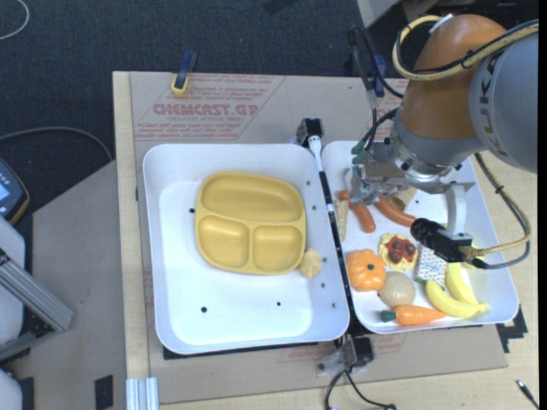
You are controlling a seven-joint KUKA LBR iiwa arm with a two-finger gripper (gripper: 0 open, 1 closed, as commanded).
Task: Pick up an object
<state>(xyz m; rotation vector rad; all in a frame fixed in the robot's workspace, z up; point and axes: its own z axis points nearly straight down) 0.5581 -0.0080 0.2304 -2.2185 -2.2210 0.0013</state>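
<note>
My gripper (369, 196) hangs low over the back left part of the right bin (506, 290), below the orange wrist band. Its tips sit right at two reddish sausages (366, 217), one by the bin's left wall and one (396, 209) angled to the right. Whether anything is between the fingers is hidden by the wrist. Nearer the front lie an orange pumpkin (367, 272), a small pizza slice (399, 250), a beige round piece (397, 289), a carrot (417, 316) and two bananas (455, 291).
The left bin (171, 306) holds a yellow divided plate (250, 222) and a small pale yellow lump (310, 264) by its right wall. A black clamp (308, 131) sits at the divider's far end. A black cable fitting (440, 239) hangs over the right bin.
</note>
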